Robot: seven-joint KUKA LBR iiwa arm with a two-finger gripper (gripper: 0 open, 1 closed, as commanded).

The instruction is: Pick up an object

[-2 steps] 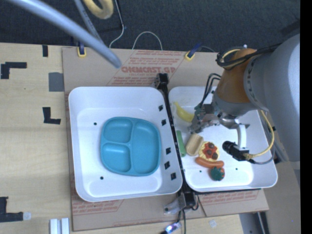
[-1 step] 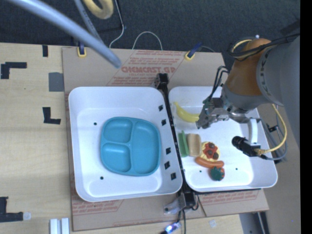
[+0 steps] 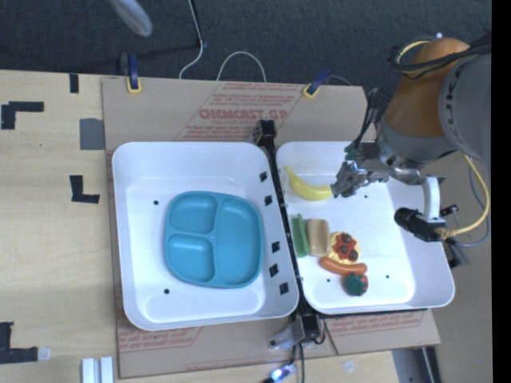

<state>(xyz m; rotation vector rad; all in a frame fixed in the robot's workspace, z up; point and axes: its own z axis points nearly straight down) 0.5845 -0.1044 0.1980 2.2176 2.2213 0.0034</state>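
Observation:
In the right bin [image 3: 403, 290] lie a yellow banana [image 3: 306, 187], a green-edged sandwich [image 3: 310, 235], a pizza slice [image 3: 346, 246], a carrot [image 3: 343, 266] and a small green and red piece [image 3: 356, 285]. My gripper [image 3: 348, 181] hangs over the bin's upper part, its tip just right of the banana's right end. Nothing shows between its fingers.
The left bin [image 3: 136, 214] holds a blue divided plate [image 3: 214, 238]. A black divider [image 3: 275, 206] runs between the bins. The arm's grey body and orange band [image 3: 419, 94] fill the upper right. Cables loop beyond the bins' far edge and at the arm's right.

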